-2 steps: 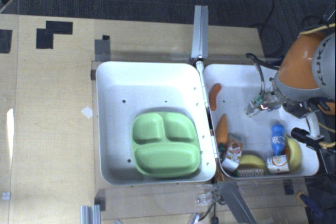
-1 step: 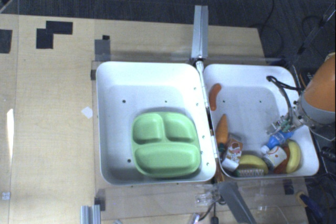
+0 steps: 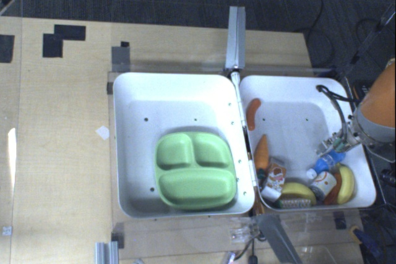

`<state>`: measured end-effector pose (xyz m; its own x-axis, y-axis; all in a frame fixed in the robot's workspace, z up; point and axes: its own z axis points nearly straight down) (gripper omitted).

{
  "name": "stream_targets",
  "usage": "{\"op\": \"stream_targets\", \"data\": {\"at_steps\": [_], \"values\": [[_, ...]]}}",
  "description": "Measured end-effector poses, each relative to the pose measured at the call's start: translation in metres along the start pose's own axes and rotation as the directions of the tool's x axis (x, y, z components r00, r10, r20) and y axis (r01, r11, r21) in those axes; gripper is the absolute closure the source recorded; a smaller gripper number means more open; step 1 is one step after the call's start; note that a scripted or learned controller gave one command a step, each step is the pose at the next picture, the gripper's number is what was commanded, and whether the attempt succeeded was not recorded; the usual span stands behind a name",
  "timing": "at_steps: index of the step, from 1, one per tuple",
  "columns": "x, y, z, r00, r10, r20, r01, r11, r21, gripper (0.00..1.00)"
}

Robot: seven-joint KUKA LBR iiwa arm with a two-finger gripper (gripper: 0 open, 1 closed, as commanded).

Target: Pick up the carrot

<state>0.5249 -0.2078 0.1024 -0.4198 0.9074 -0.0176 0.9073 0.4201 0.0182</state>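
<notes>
The carrot (image 3: 262, 152) is lying at the right bin's (image 3: 291, 91) nine o'clock wall, probably light, rigid and slick. Taking its thick middle is looking best; I cannot tell the end effector's (image 3: 335, 145) state.

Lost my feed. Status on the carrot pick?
Gripper low at right bin's right wall. Orange tapered carrot untouched by divider. Small carton crowds its base.

No words, brand names or numbers can be read anywhere. The small carton (image 3: 274, 174) beside the carrot (image 3: 262, 152) in the right bin (image 3: 291, 109) has a printed face, and the little bottle (image 3: 322, 180) near the bananas (image 3: 344, 185) wears a label, but both are too small and blurred to make out.
</notes>
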Motion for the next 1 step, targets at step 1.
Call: {"op": "stream_targets", "data": {"at_steps": [1], "values": [[-0.0012, 0.003, -0.012, 1.0, -0.001, 0.005, 0.001, 1.0, -0.007, 1.0]]}}
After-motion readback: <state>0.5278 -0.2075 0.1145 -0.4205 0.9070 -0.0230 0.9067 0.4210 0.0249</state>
